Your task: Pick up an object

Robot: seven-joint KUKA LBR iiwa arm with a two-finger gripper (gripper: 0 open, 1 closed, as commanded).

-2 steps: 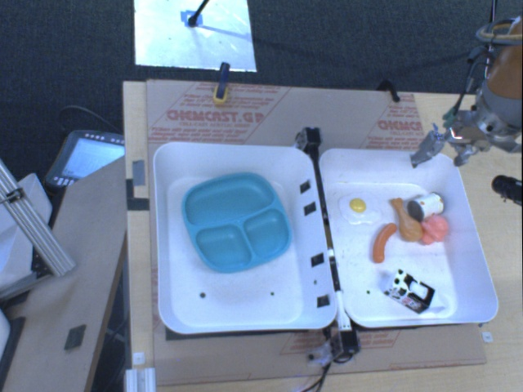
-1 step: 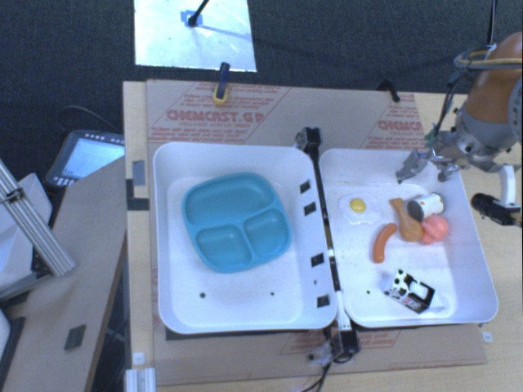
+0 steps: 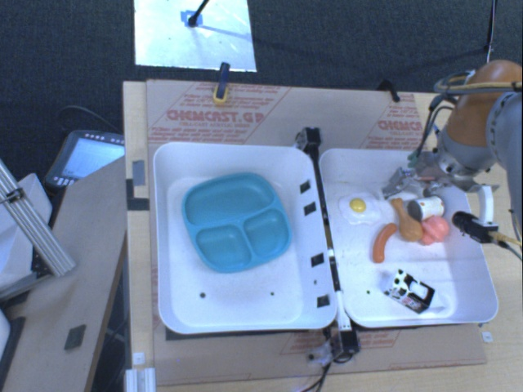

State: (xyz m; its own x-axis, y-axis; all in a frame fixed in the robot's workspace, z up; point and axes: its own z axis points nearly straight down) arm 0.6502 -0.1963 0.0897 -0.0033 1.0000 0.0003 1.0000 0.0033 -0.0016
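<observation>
Evidently, nothing has been lifted yet: the pick remains to be done.

The gripper (image 3: pixel 418 188) is seen low over the right bin (image 3: pixel 466 305), and whether it is released or clenched cannot be told. A drumstick (image 3: pixel 406 220) and pink toy (image 3: pixel 437 229) are found just below it, a sausage (image 3: pixel 383 242) and fried egg (image 3: pixel 358 208) nearby, all resting on the bin floor.

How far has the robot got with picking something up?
Nothing looks picked up yet. The fried egg, sausage, chicken leg, pink toy and black-and-white toy all lie in the right bin. The gripper is low over the back of that bin, near the chicken leg. Grabbing something and lifting it are left. The blue tray sits in the left bin.
</observation>
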